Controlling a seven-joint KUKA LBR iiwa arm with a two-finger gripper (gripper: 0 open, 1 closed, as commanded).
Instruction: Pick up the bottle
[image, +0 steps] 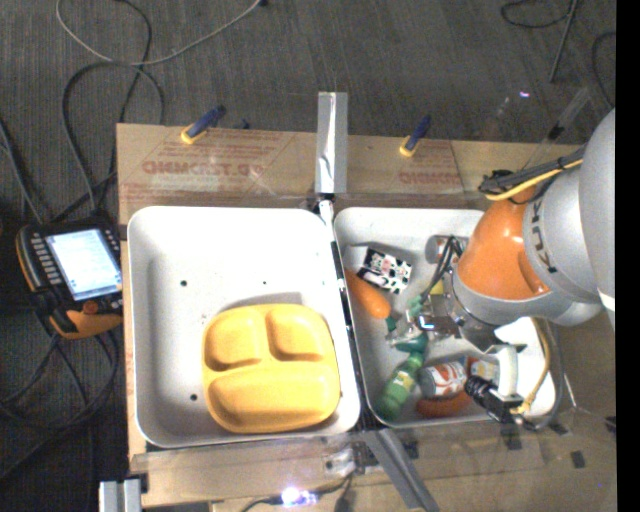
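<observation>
Looking down through the camera view, we find the green plastic bottle (398, 388) lying on its side in the right-hand white bin (400, 216). It sits toward the front edge, close to the wall shared with the left-hand white bin (200, 226). Its paler neck end points up and to the right, toward the gripper (422, 322), which hangs just above that end. The wrist hides too much for us to tell whether the gripper is released or clenched, and we see nothing plainly caught in it.

A small red and white can (443, 379) lies just beside the bottle on its right. An orange carrot-shaped toy (370, 298) and a small black-and-white patterned box (386, 266) sit farther back in the same bin. The left bin holds a yellow divided plastic plate (270, 365).

We judge the bottle to be light and probably hollow, stiff enough to take a squeeze, though smooth and rounded, so it may roll or slip out sideways. The mid-body looks like the best place to take hold, with the grip set across the bottle's width. The narrow neck gives less to hold, and the can leaves little room on that side.
</observation>
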